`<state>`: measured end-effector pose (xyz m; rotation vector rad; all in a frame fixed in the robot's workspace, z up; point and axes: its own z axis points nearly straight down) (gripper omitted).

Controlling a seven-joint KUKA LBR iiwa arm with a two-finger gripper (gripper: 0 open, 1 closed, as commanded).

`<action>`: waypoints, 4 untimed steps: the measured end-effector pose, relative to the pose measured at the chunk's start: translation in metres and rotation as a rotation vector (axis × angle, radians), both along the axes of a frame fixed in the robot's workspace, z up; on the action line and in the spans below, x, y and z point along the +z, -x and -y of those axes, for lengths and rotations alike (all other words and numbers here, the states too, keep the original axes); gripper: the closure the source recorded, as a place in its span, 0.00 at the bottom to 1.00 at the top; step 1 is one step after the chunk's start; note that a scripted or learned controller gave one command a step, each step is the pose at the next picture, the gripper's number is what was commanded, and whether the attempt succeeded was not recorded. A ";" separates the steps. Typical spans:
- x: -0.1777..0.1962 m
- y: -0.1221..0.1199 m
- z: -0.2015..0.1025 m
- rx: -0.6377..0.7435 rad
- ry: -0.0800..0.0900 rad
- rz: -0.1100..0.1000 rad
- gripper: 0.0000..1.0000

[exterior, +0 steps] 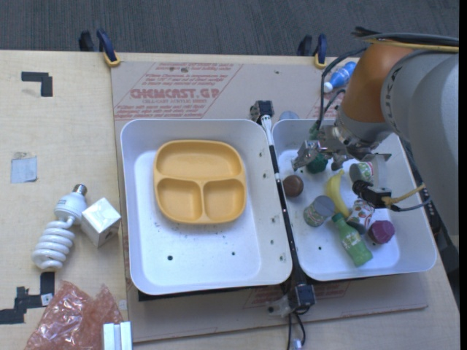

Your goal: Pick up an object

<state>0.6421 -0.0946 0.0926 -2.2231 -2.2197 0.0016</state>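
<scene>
the right-hand bin (pixel 408 257), in the right half of the frame, is where the pickable clutter has been heaped: a brown ball (pixel 292 187) by its left wall, a grey can (pixel 318 211) just below and right of that, a yellow banana (pixel 336 192) standing roughly up-and-down the frame in the middle, a green bottle (pixel 353 243) lying slantwise toward the lower right, a magenta piece (pixel 381 231) beside it, and a dark green thing (pixel 317 163) near the top. they lie close and partly touching, as loose things tipped in for grasp tries would. the left-hand bin (pixel 146 261) bears a yellow divided tray (pixel 199 181) in its upper half, lying flat. outside the bins, at the lower left of the frame, a spiral light bulb (pixel 58 232) and a white cube (pixel 101 219) rest on the bench.

the arm comes in from the upper right, its orange band (pixel 368 86) above the wrist, and bends down into the upper part of the right-hand bin. the gripper (pixel 315 156) sits low over the dark green thing, near the bin's upper left corner. how the jaws stand i cannot tell; the wrist hardware and cables crowd that spot, and i cannot see anything clearly between them, so i would not call anything picked up yet
</scene>
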 end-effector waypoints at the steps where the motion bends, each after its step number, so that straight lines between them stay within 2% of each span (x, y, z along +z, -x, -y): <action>1: 0.000 -0.017 -0.002 0.003 0.001 0.003 0.00; 2: 0.000 -0.001 -0.001 0.000 0.000 0.000 0.00; 3: 0.001 -0.017 -0.001 0.004 0.001 0.003 0.00; 4: 0.011 -0.018 0.000 0.005 0.002 0.004 1.00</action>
